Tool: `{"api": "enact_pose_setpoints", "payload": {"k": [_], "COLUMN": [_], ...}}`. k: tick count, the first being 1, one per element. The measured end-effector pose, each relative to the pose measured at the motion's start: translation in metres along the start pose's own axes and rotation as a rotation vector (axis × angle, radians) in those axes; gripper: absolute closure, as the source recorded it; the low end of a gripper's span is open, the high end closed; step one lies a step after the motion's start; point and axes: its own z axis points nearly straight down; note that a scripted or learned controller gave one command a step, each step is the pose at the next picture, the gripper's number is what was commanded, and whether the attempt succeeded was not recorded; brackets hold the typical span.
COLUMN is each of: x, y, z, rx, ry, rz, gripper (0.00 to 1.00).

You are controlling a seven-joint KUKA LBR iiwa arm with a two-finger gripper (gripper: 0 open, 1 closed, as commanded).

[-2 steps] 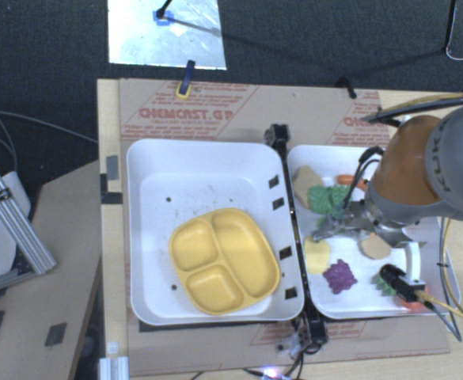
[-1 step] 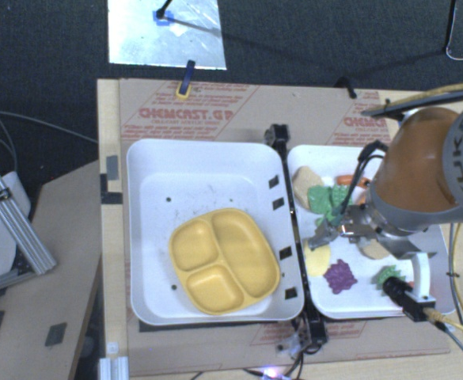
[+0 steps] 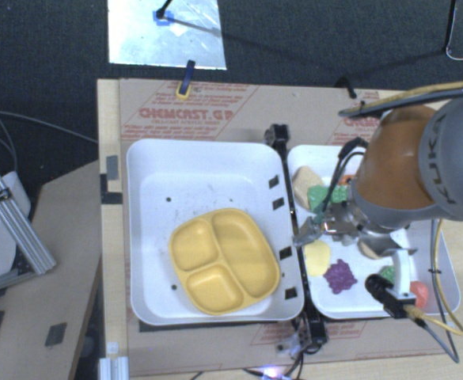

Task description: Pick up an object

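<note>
The gripper [image 3: 314, 229] hangs over the right bin's [image 3: 443, 291] nine-o'clock edge; whether it grips anything I cannot tell. At its six o'clock lies a pale yellow piece [image 3: 317, 258], with purple grapes [image 3: 340, 275] toward five o'clock. A cream piece [image 3: 305, 181] sits at twelve. The left bin [image 3: 207, 165] holds a yellow divided tray [image 3: 225, 260].

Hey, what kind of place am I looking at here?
Probably a robotics lab test bench: a robot arm reaches over two white bins, toy food fills one, and cables trail across the carpet.
</note>
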Motion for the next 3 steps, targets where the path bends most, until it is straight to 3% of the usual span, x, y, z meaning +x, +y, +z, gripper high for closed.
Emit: {"api": "enact_pose_setpoints", "payload": {"k": [2, 3], "x": [-0.003, -0.093], "y": [-0.006, -0.009], "z": [0.000, 0.095], "rx": [0.001, 0.006], "ry": [-0.001, -0.004], "rz": [0.005, 0.014], "gripper": [0.00, 0.00]}}
